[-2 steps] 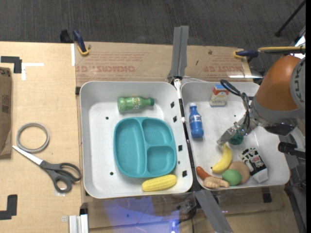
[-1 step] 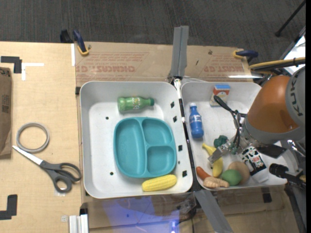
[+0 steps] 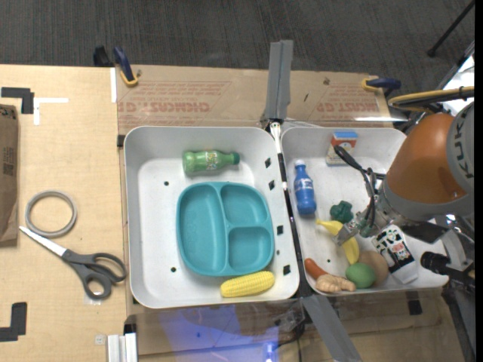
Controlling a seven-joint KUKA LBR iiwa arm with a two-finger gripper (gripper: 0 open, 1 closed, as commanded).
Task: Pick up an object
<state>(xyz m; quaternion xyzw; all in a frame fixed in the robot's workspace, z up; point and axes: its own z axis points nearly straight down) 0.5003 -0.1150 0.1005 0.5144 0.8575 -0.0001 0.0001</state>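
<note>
Mirrored red lettering is seen printed on the cardboard sheet (image 3: 249, 96) behind the bins; it cannot be read with certainty. Part of white lettering, apparently "KU", is seen on the arm (image 3: 430, 168) at the frame's right edge. A black-and-white printed label is carried by a small white carton (image 3: 394, 247), but its text is too small to be read.

In the left bin (image 3: 143, 202), a teal divided plate (image 3: 225, 228) is placed at the centre, a green bottle (image 3: 210, 161) is laid on its side at 12 o'clock from the plate, and a yellow corn cob (image 3: 247, 283) is laid at 6 o'clock from it.

The right bin (image 3: 317, 138) is crowded. A blue bottle (image 3: 304, 188) lies near its left wall, and a red, white and blue box (image 3: 343, 146) is at 12 o'clock. A dark green toy (image 3: 343, 211) sits near the middle, with a yellow banana (image 3: 330, 226) just beside it. At 6 o'clock a green round fruit (image 3: 361, 275), a tan piece (image 3: 334, 283) and a red piece (image 3: 315, 268) are clustered.

On the counter (image 3: 60, 149), a tape roll (image 3: 50, 213) and scissors (image 3: 79, 262) are laid at 9 o'clock from the bins.

The arm is reached in from 3 o'clock, bent down over the right bin. The end effector (image 3: 352, 232) is lowered next to the banana; whether its fingers are apart or together cannot be told.
</note>
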